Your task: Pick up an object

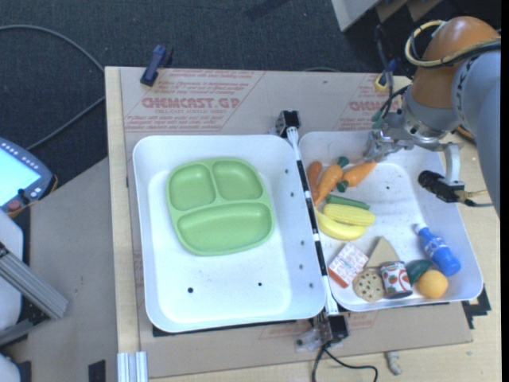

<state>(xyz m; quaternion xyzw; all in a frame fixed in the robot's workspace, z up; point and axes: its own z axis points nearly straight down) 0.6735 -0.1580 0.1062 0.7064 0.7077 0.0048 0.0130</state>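
the gripper (380,145) hangs over the far end of the right bin (469,249), its fingers seemingly clamped on an orange carrot (359,172) — the view is too small to be sure. a second carrot (327,181) lies just left, touching the corn (347,212).

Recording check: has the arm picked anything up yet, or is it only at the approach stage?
Nothing looks lifted yet. The gripper is low at the far end of the right bin, right by a carrot; whether it grips it is unclear. Grasping and raising remain. The green tray sits untouched.
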